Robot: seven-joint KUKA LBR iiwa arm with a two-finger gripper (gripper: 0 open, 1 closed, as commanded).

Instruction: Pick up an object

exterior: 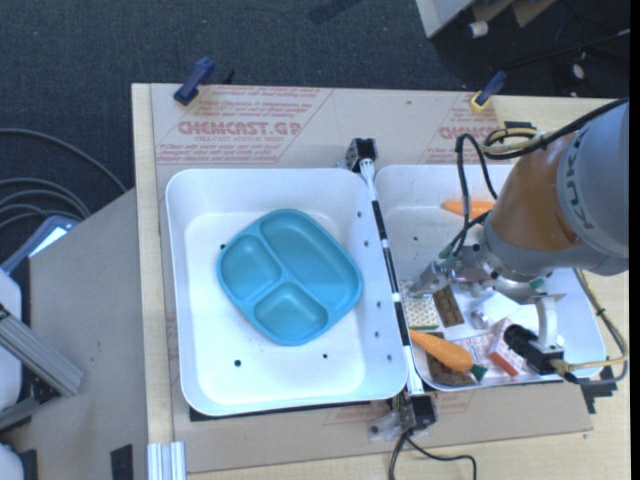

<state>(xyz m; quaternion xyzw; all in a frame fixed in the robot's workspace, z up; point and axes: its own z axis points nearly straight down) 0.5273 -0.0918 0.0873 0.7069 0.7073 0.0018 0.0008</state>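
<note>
My gripper hangs low over the middle of the right bin, with the grey and orange arm coming in from the right. Just below it lie a small brown bar and a pale speckled packet. An orange carrot lies at the bin's near edge, beside a red and white wrapper. A second orange carrot shows at the far side of the bin, partly hidden by the arm. Nothing can be seen held in the gripper.
The left bin holds a blue divided plate near its middle. A black-edged divider separates the two bins. Cardboard covers the bench behind them, with blue clamps at the far corners.
</note>
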